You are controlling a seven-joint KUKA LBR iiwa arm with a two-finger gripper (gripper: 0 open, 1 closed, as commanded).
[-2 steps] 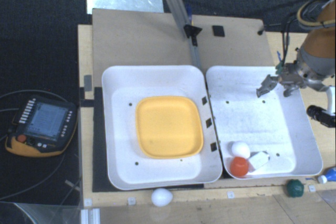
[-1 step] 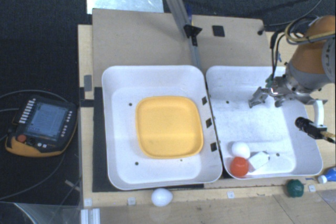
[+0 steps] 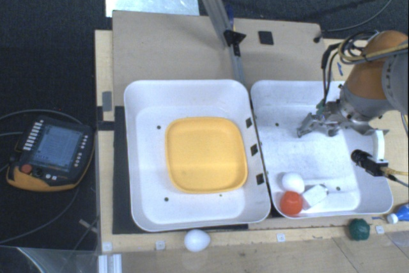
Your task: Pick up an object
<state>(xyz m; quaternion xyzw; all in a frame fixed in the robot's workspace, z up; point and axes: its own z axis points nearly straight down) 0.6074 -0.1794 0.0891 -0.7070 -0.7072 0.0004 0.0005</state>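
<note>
In the right bin, three small things lie together near the front wall: a white ball, a red ball touching it, and a small white block just to their right. My gripper hangs over the back half of that bin, well apart from these objects and with nothing visibly in it. The grey arm with its orange band reaches in from the right. A square yellow plate lies flat in the middle of the left bin.
Outside the bins, a white egg-shaped object rests on the bench's front edge, and a dark green ball sits at the front right. A black fitting juts over the right bin's right side. A teach pendant lies far left.
</note>
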